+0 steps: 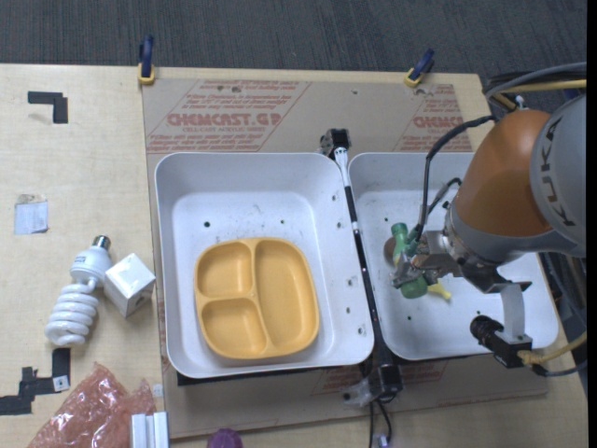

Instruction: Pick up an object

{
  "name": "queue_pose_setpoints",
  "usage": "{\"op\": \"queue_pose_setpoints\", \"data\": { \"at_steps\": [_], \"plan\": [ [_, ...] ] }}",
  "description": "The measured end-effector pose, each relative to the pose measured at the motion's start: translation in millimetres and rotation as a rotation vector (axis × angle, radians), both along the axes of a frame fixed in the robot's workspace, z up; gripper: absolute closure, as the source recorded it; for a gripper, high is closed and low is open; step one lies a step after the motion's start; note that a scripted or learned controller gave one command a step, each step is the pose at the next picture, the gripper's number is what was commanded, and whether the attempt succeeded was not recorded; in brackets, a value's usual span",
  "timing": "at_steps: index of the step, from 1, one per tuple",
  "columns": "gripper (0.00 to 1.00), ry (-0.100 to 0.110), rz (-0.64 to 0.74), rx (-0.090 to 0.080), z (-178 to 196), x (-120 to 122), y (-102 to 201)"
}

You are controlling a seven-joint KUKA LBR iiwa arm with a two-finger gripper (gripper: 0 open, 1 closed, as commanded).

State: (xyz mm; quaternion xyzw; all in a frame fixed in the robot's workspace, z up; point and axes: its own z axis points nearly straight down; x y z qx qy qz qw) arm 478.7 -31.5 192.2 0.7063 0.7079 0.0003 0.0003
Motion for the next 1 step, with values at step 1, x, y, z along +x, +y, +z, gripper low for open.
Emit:
{"op": "queue_pose_setpoints", "data": {
  "at_steps": [1],
  "plan": [
    [1.0, 0.0, 0.0, 0.0, 0.0, 0.2, 9.8]
  ]
}}
